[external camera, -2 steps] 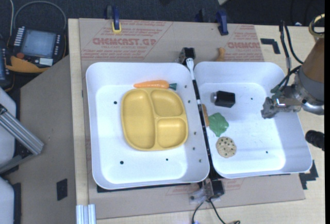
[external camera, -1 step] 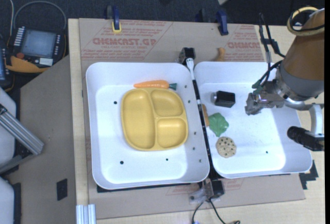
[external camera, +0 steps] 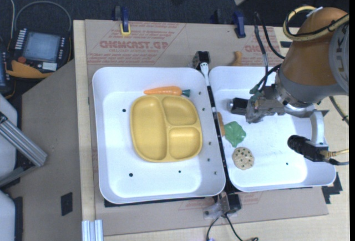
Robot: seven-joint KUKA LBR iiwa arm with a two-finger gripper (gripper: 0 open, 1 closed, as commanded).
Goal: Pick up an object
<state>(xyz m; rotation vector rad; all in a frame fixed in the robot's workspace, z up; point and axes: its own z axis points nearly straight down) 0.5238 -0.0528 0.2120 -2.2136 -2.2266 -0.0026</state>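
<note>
In the right bin [external camera: 310,177] lie a green leafy piece [external camera: 234,132] near the left wall and a speckled round cookie [external camera: 243,158] just below it. A thin tan stick [external camera: 220,122] rests along that bin's left wall. My gripper [external camera: 254,111] hangs over the upper middle of the right bin, up and to the right of the green piece, and nothing can be seen in it. The left bin [external camera: 111,140] holds a yellow divided plate [external camera: 165,127], with an orange carrot [external camera: 163,90] lying just above it.
The wall between the two bins [external camera: 214,123] runs just left of the green piece and the stick. Clamps [external camera: 125,20] sit at the bench's back edge. A small black fitting [external camera: 202,59] stands at the top of the divider.
</note>
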